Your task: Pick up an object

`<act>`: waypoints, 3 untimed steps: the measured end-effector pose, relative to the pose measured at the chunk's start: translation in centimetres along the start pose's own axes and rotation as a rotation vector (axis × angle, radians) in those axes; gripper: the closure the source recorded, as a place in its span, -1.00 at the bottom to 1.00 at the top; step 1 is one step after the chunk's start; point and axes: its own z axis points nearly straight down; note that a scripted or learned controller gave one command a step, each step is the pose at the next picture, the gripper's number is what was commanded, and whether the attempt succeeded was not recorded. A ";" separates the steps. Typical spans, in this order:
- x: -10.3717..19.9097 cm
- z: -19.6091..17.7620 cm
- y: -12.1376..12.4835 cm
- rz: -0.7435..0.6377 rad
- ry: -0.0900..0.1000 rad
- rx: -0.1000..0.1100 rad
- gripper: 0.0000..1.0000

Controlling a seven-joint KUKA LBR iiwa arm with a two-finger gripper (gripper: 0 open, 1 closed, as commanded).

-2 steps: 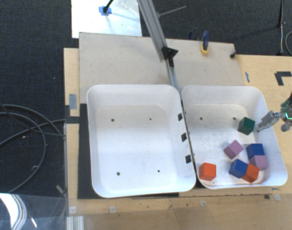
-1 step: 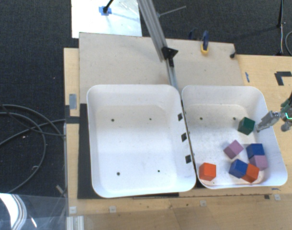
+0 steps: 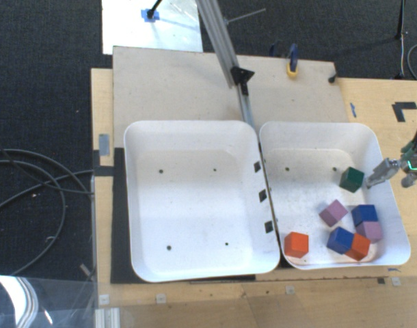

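The right bin [image 3: 311, 145] holds several small blocks. A dark green cube [image 3: 352, 178] sits near its right wall. Below that lie a purple block [image 3: 333, 212], a blue block [image 3: 364, 214], a pale purple block [image 3: 372, 231], a second blue block [image 3: 340, 240] and an orange block [image 3: 359, 247], all clustered together. A red-orange cube [image 3: 297, 244] stands apart at the bin's front left. My gripper [image 3: 386, 171] reaches in over the bin's right rim, just right of the green cube, and only part of it is in frame.
The left bin [image 3: 195, 197] adjoins the right one along a shared rim with black clips [image 3: 263, 195]. A slanted metal pole [image 3: 219, 33] crosses the board behind the bins. Cables [image 3: 31, 183] lie on the floor at the left.
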 end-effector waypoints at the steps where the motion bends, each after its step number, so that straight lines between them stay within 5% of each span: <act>1: 0.0 0.0 0.0 0.000 0.000 0.000 -1.00; 3: 0.0 0.0 0.0 0.000 0.000 0.000 -1.00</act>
